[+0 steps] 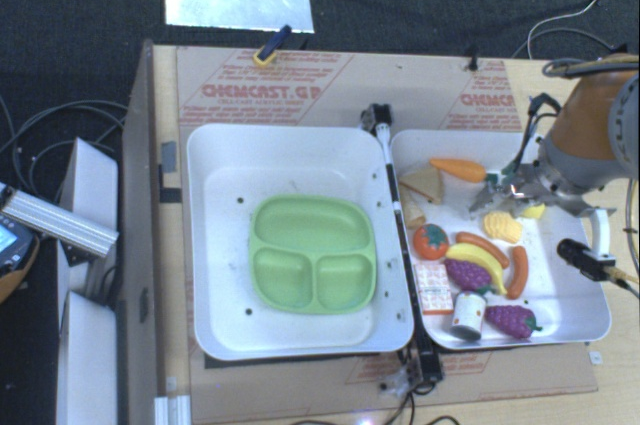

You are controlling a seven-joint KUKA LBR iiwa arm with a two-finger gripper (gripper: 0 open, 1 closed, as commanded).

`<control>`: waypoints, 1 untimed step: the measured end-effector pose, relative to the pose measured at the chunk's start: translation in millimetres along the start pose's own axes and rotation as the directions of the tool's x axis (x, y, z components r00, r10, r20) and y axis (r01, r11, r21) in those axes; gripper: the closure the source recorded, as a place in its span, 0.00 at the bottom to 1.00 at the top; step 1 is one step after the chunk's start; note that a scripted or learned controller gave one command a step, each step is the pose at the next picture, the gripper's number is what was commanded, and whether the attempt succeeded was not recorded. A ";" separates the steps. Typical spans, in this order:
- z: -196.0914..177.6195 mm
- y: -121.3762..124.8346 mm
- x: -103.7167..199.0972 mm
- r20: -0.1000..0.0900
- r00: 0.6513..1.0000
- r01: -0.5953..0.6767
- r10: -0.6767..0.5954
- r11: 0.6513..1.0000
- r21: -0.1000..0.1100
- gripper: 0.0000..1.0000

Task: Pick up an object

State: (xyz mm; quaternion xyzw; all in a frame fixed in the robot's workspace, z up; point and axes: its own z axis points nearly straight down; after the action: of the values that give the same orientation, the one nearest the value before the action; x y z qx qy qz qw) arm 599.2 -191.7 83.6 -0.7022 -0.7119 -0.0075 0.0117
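My gripper (497,196) hangs low over the back of the right bin (590,313), at the end of the grey arm with its orange band (598,108). It sits just right of an orange carrot (458,169) and right above a yellow corn piece (503,228). In front of it lie a red tomato (431,241), a banana (477,262), two sausages (517,271), a purple eggplant (466,276), purple grapes (511,320) and a small can (466,313). A tan bread slice (421,183) rests at the bin's back left. Nothing is visibly held.
The left bin (225,213) holds a green divided plate (313,253). A black divider bar (393,203) runs between the two bins. A black part of the arm (585,261) overhangs the right bin's right side. Cables trail at the back right.
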 end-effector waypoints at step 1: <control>-12.3 1.1 -5.6 0.017 1.000 0.000 0.000 1.000 -0.011 1.00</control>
State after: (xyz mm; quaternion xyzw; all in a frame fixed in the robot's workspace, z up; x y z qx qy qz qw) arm 600.4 -197.6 95.8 -0.7023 -0.7118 -0.0054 0.0020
